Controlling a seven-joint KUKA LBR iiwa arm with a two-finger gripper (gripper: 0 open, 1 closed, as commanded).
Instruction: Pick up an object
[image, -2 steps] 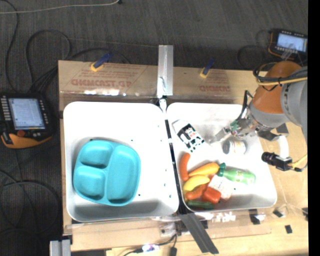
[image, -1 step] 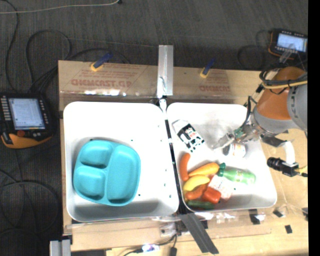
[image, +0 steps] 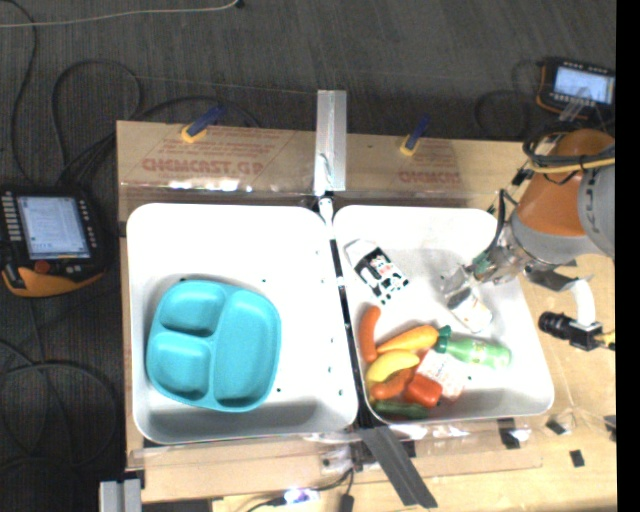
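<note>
Claw low in right bin, over the pile's upper edge.
Claw (image: 466, 285) sits near the right bin's (image: 520, 395) right wall, just above a green bottle (image: 478, 351); its opening can't be judged, nothing visibly held. Likely lining up a pick. Candidates heaped at that bin's near edge: banana (image: 398, 344), carrot (image: 368, 332), black-and-white carton (image: 379, 270) apart. Teal tray (image: 214, 343) lies in left bin (image: 160, 225).

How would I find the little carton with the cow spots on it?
Look in the right bin, the one crowded with toy food. Near its upper left corner, by the divider between the bins, lies the small milk carton. It is white with black patches, while the pile below it is orange, yellow, red and green.
</note>
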